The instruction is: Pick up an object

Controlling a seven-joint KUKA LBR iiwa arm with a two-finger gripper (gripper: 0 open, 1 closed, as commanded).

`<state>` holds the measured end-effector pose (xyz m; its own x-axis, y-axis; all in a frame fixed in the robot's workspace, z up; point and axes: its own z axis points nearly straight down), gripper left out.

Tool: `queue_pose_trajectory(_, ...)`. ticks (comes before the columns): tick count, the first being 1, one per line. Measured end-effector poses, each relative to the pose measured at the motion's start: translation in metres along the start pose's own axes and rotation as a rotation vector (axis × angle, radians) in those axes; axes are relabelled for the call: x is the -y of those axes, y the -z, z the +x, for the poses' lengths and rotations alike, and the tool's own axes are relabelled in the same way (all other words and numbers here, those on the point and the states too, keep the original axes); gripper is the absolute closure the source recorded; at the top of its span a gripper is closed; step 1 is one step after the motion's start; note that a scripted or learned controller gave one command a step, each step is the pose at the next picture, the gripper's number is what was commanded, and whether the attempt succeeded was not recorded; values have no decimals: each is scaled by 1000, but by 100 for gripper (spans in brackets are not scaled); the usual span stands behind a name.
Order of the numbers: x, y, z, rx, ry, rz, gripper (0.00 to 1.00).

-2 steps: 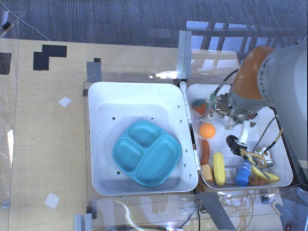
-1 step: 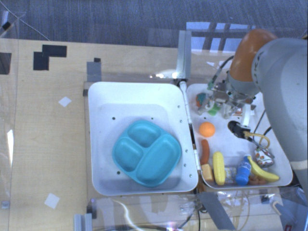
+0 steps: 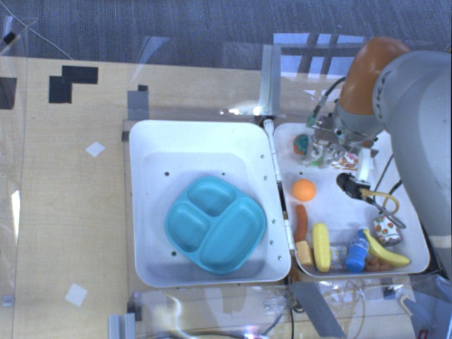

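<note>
My gripper point(image 3: 323, 152) hangs low over the far end of the right bin point(image 3: 417, 246). Directly to its left lies a small teal item point(image 3: 301, 144), and a red-and-white packet point(image 3: 347, 162) lies to its right. A pale green thing point(image 3: 315, 162) shows just below the fingertips; whether it is touched I cannot tell. An orange ball point(image 3: 304, 189) sits apart from the gripper, nearer the camera. Toward the near end lie a reddish sausage point(image 3: 301, 222), a yellow corn cob point(image 3: 320, 246), a blue bottle point(image 3: 358, 251), a banana point(image 3: 385, 252) and a patterned cup point(image 3: 387, 229).
The left bin point(image 3: 148, 189) holds a blue divided plate point(image 3: 215, 223) at its middle. A raised divider point(image 3: 277, 182) separates the two bins. The grey arm point(image 3: 417, 119) covers the far right corner of the right bin.
</note>
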<state>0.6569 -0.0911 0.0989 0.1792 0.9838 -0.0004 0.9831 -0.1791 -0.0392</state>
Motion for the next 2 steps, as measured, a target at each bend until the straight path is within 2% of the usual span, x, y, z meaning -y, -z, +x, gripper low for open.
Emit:
queue_pose_trajectory(1, -1, 12, 1, 0, 5, -5, 100)
queue_pose_trajectory(2, 5, 88, 84, -2, 45, -46, 100)
